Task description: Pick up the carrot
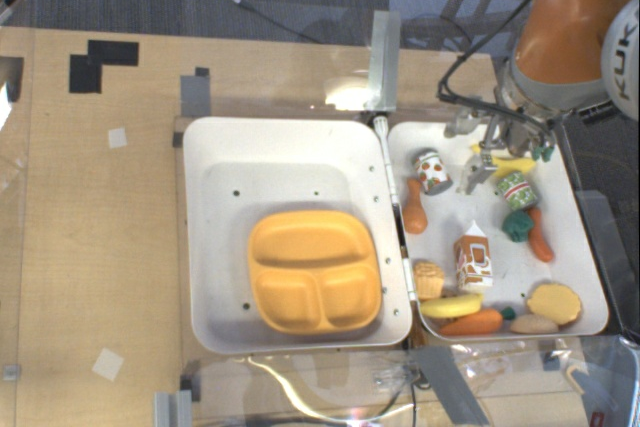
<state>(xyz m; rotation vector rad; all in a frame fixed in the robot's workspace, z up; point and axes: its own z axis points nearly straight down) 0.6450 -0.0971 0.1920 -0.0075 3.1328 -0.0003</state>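
Hand (pixel 490 155) hangs over the right bin's (pixel 590 245) far end, whether wide or narrow I cannot tell, and I judge the carrot (pixel 476 322) lies well apart toward the near rim, long axis running left-right beneath the banana (pixel 452 306).

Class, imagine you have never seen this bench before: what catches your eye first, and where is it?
The big yellow divided tray stands out, lying alone in the left bin. Next comes the right bin, crowded with toy food, including a carrot along its near edge beside a banana. The orange-banded arm hangs over that bin's far right corner, its gripper above the items there.
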